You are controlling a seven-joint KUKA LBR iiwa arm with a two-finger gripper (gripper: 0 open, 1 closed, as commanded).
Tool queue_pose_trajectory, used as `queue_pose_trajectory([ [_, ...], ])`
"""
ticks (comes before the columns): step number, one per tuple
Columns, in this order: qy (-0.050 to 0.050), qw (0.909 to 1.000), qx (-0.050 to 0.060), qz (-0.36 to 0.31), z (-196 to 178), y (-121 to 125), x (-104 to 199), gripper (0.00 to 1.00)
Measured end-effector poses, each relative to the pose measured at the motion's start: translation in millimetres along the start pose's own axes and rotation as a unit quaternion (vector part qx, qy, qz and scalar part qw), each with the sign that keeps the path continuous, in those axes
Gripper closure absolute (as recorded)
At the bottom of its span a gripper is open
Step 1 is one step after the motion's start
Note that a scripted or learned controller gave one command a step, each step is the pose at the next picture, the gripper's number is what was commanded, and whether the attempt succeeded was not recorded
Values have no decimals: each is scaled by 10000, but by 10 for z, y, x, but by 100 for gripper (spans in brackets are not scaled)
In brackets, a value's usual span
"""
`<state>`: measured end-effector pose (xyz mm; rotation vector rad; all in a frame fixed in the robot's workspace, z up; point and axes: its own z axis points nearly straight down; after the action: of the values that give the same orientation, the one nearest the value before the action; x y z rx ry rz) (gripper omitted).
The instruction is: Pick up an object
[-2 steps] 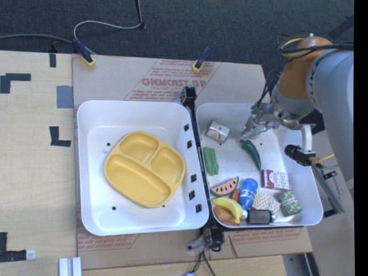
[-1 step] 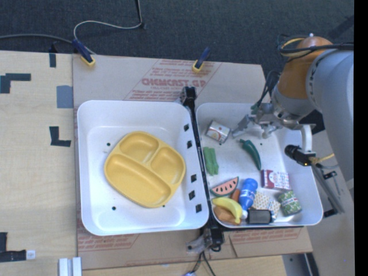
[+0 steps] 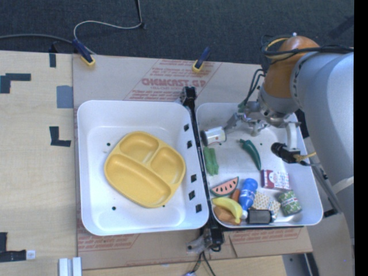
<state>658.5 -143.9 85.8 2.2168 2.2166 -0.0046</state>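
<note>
A small silver can (image 3: 214, 135) lies on its side at the far left of the right bin (image 3: 315, 211), just beside the divider. It looks light, stiff and smooth, so likely to roll or slip; gripping across its round body seems best. The gripper (image 3: 248, 121) hovers just to its right; whether it is open or closed cannot be told. A green pepper (image 3: 251, 152) lies nearby. A yellow tray (image 3: 145, 168) sits in the left bin (image 3: 92, 211).

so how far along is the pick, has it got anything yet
Nothing looks picked yet. The arm is over the right bin, and the toys, such as the green pepper and banana, lie on its floor. Grasping and lifting one remain.
</note>
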Motion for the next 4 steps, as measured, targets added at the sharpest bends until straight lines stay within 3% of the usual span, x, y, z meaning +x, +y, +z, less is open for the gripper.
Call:
queue_pose_trajectory([
  [1, 5, 10000, 1, -10, -98, 3, 12, 100],
  [2, -2, 10000, 1, -8, -98, 2, 5, 0],
  [3, 1, 10000, 0, -13, -199, 5, 12, 100],
  [4, -1, 10000, 0, -13, -199, 5, 11, 0],
])
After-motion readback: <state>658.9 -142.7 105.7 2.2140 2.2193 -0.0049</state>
